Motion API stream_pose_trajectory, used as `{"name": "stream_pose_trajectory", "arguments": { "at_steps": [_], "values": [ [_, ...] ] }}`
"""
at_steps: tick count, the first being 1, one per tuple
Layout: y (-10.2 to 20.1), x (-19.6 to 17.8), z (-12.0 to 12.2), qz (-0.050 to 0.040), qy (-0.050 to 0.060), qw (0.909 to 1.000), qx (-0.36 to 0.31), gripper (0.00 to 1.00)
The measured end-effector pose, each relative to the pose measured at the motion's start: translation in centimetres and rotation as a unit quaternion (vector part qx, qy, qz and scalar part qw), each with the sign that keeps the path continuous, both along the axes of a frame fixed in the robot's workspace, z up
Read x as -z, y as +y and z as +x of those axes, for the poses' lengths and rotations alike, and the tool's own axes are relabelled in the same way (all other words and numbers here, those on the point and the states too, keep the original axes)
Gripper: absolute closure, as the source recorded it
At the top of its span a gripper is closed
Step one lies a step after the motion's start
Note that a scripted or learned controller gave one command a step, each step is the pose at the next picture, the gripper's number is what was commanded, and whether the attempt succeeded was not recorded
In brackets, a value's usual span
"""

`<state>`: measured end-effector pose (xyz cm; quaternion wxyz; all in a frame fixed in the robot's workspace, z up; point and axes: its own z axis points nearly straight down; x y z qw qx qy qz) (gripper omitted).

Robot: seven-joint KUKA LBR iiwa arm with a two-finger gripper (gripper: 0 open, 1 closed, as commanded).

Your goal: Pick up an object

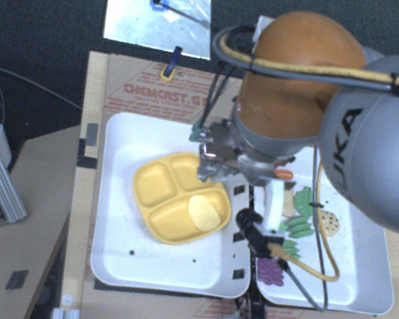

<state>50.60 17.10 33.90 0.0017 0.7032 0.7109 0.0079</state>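
Judged from the layout, the step in hand was the descent onto a target. The gripper (213, 166) hung over the far right corner of the yellow divided plate (158, 186), and whether it was spread or closed could not be told from this angle. The likeliest thing to pick was the pale oval piece (204, 212), lying in the plate's large compartment just at 6 o'clock of the gripper. A good grasp would probably mean shifting toward it, centring across its short axis, and staying off the raised dividers so the plate was not dragged along. As for the containers, the left bin (107, 253) held only that plate, set toward its middle, with the oval at the plate's 4 o'clock side. The right bin (365, 291) held, nearest the camera, a purple grape cluster (270, 271), with green pods (295, 226) at 12 o'clock of it, a speckled cookie (329, 223) at their 3 o'clock, and farthest back a small orange piece (283, 173) near the wrist.
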Motion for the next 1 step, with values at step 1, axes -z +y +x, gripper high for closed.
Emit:
{"name": "stream_pose_trajectory", "arguments": {
  "at_steps": [1],
  "values": [
    [-5.04, -4.56, -1.89, -0.0035, 0.003, 1.0000, 0.006, 1.00]
  ]
}}
